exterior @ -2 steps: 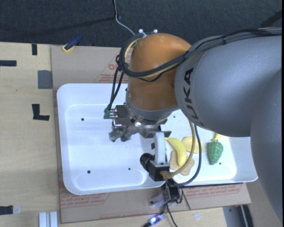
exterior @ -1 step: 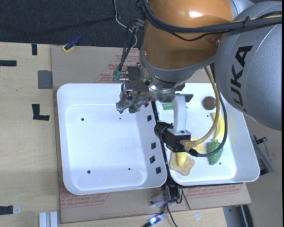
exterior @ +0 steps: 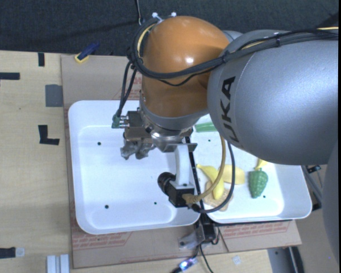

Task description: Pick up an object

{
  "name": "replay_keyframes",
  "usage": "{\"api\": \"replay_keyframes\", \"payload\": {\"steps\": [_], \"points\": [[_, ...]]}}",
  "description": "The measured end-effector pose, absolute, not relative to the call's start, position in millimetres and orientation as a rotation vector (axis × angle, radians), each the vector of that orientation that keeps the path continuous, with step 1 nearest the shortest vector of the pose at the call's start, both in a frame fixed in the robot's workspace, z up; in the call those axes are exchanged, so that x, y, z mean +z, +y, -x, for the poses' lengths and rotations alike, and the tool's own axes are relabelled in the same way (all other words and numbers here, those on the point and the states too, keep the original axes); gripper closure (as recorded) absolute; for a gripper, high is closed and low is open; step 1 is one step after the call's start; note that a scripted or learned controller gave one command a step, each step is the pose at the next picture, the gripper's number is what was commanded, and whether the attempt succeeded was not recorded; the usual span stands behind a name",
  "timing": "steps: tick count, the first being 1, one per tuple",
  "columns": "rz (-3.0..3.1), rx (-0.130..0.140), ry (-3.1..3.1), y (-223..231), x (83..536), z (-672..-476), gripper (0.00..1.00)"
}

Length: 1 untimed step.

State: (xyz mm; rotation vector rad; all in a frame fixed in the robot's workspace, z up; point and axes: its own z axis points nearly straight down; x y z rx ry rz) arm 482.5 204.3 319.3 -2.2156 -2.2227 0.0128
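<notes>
My gripper hangs over the upper middle of the left white bin, just above its floor, under the big orange wrist band. Nothing shows beneath it or between its tips. In the right bin lies a yellow banana-like object, partly behind the yellow cable. Beside it on the right stands a green bumpy fruit-like object. A flat green piece peeks out from under the arm at that bin's far side.
The grey arm covers most of the right bin and the divide between the bins. Both bins rest on a cardboard sheet atop the wooden bench. A small blue and yellow item lies at the cardboard's far left corner.
</notes>
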Motion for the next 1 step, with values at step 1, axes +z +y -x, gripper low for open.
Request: {"api": "replay_keyframes", "payload": {"steps": [1], "points": [[2.215, 0.0, -2.227, 235.1, 347.2, -483.1, 1.0]]}}
